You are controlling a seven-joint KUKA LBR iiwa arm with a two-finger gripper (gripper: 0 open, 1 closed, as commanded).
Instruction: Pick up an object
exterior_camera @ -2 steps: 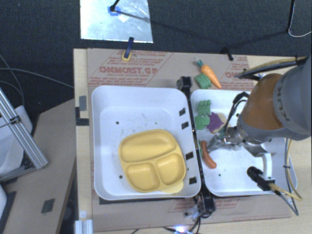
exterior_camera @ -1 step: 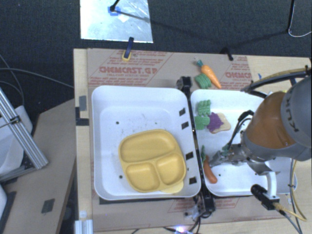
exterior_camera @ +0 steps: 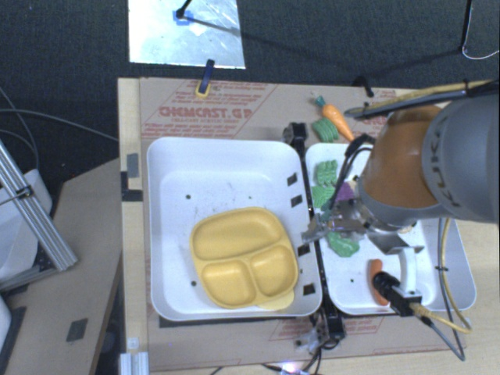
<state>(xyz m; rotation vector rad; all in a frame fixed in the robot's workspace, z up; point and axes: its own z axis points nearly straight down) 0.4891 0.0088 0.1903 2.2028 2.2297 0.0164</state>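
My gripper (exterior_camera: 328, 226) hangs low over the left part of the right bin (exterior_camera: 462, 286), close to the wall between the two bins. A green toy piece (exterior_camera: 344, 245) lies just below and to the right of it. Another green piece (exterior_camera: 326, 173) and a small purple piece (exterior_camera: 344, 191) lie farther back in the same bin. An orange-red piece (exterior_camera: 378, 279) rests near that bin's front. The arm's orange band and grey wrist hide much of the right bin. I see nothing lifted by the gripper.
A yellow divided plate (exterior_camera: 244, 256) lies in the front of the left bin (exterior_camera: 168, 153). A toy carrot (exterior_camera: 338, 117) and a green piece (exterior_camera: 324, 130) lie on the cardboard behind the right bin. Black clips sit along the wall between the bins.
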